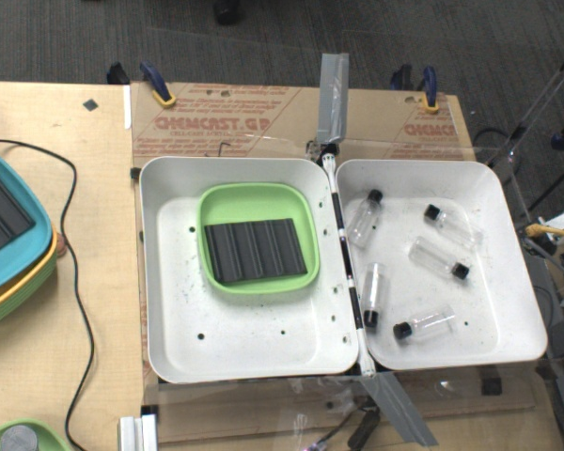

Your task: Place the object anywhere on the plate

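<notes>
A light green square plate (304, 216) lies in the upper middle of the left white bin (169, 327). A dark ribbed pad (256, 250) rests inside the plate. Several clear plastic vials with black caps lie loose in the right white bin (508, 336). One vial (363, 220) lies near the divider at the top, and another (371, 289) sits lower down beside the divider. A third vial (439, 258) rests in the middle. Further vials lie at the upper right (449, 222) and near the front (425, 325).
Stacked teal and green trays (9, 242) sit on the wooden bench at the far left, with a black cable (75, 252) looping beside them. Cardboard (226, 111) held by blue clamps lies behind the bins. A grey tape strip (333, 101) stands at the divider's far end.
</notes>
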You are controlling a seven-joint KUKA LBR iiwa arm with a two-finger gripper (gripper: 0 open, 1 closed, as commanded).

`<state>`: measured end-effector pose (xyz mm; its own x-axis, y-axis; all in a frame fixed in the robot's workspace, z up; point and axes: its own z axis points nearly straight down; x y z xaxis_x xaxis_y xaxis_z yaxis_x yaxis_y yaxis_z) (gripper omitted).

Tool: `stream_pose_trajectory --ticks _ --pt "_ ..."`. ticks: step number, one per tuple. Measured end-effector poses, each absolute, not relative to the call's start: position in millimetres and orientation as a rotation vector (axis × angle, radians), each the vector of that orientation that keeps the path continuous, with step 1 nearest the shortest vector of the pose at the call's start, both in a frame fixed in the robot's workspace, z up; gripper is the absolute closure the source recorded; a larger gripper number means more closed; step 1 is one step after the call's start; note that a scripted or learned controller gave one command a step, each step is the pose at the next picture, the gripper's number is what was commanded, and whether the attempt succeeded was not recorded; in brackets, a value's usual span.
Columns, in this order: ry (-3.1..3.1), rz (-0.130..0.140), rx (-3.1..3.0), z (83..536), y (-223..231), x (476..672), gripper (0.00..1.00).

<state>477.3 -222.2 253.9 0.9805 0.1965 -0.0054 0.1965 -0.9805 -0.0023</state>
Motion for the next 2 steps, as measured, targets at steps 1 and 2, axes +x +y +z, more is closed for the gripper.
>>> stream_pose_trajectory --ticks 1,2 --pt "-0.321 0.007 -3.126 362.2 -222.1 478.1 0.0" --pt "-0.311 0.009 -3.125 308.8 -222.2 477.6 0.0"
